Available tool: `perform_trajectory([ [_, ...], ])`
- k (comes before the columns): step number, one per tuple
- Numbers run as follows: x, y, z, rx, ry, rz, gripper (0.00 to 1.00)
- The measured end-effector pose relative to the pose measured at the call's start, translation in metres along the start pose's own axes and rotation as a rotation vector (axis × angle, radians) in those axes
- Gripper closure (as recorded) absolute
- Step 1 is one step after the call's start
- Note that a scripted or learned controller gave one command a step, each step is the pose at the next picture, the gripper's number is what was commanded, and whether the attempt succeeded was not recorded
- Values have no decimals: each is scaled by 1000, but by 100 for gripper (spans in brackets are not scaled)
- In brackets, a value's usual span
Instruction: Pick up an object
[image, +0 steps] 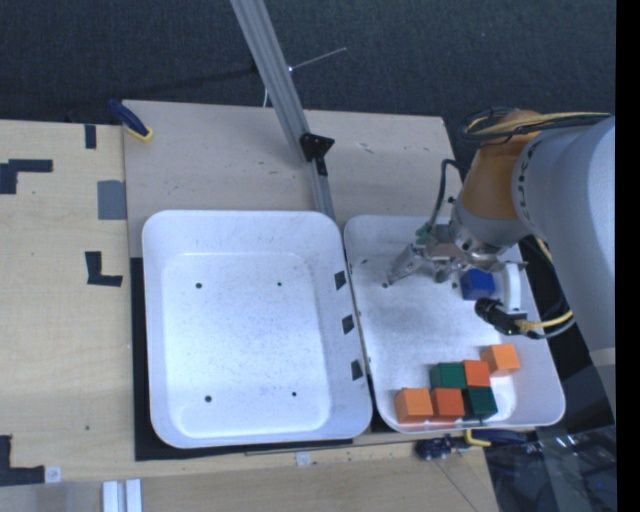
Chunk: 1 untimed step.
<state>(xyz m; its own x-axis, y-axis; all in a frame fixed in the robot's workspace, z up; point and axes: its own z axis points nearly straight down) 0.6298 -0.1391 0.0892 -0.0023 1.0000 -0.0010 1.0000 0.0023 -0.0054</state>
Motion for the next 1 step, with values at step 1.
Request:
perform_trajectory([
  [1, 1, 1, -12, -3, 1, -2, 100],
])
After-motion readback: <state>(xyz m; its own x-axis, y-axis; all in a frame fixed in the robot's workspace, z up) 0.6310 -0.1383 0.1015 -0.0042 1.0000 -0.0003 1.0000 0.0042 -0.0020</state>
